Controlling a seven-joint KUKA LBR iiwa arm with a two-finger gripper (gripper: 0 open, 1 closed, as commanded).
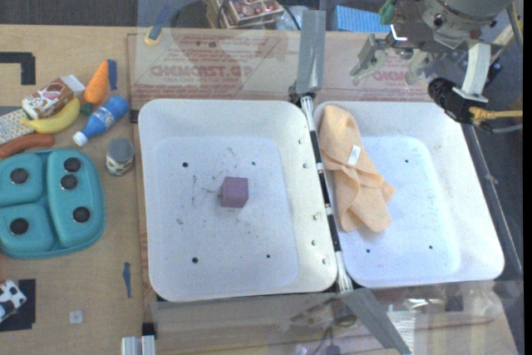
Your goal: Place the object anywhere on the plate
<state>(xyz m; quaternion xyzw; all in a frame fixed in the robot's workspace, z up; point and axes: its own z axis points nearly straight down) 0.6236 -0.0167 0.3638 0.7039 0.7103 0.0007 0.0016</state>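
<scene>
So I'm parked up high over the back edge of the right bin, my gripper hanging above the cardboard strip behind it, not down in either bin. My fingers are spread apart with nothing between them, so I'm carrying zilch right now.

The object I reckon I'm after is the little purple cube, sitting roughly in the middle of the left bin. From where I hang that's a diagonal trip: across the divider and toward the front of the bench. It's basically square, so no real long axis to line up with; any approach angle should do.

There's also a peach cloth crumpled along the left side of the right bin, much nearer to me, just below and a bit left. It runs lengthwise front to back. Could be the target instead, honestly can't rule it out.

Funny thing: I don't see an obvious plate. Closest thing is the teal sectioned tray out left of the bins.
</scene>
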